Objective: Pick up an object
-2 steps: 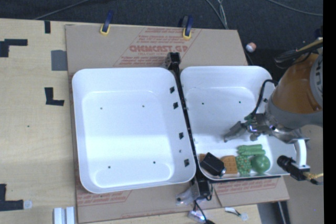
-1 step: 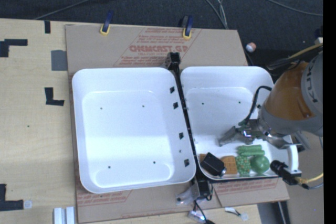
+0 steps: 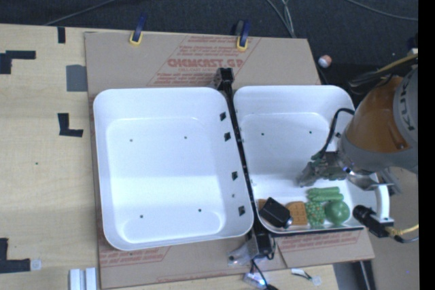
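Observation:
My gripper hangs low in the right bin, near its right side, just above a row of objects at the bin's front wall. That row holds a black block, a tan cracker-like piece, a green bumpy object and a green ball. The gripper's tips sit close over the green bumpy object. The grey and orange arm comes in from the right and covers the bin's right rim.
The left bin lies beside the right one, with a black divider strip between them. Both rest on a cardboard sheet held by two clamps at the back. Cables run across the dark floor behind.

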